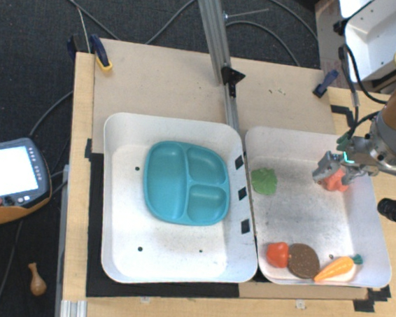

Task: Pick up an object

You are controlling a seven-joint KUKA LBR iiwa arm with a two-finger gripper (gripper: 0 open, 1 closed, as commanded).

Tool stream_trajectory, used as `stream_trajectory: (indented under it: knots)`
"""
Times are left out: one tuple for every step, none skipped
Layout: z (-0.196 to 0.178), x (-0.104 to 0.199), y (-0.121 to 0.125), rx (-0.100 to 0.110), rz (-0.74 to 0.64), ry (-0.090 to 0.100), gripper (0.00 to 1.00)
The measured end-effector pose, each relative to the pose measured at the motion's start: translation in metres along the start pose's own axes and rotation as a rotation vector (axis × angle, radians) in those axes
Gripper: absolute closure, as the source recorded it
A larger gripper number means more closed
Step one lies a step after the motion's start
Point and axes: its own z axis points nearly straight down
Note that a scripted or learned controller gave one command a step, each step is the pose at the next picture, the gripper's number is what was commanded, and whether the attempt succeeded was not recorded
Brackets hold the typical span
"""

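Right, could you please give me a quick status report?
Pincer low in right bin, over orange-red item. Grasp unconfirmed. Green piece nearby, apart.

no readable text, labels, brands or numbers anywhere. the handheld pendant left of the table had a lit screen, but it was blown out white, nothing legible.

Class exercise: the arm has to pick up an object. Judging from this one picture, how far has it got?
Done: the gripper has reached the right bin, down at a reddish-orange object. In hand: a grasp there looks possible, but the view does not settle it. Left: lifting it. The green piece, tomato, brown disc and carrot lie untouched.
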Motion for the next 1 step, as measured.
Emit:
stream_trajectory:
  knots:
    - [-0.0013, 0.0000, 0.0008, -0.003, -0.001, 0.000, 0.00]
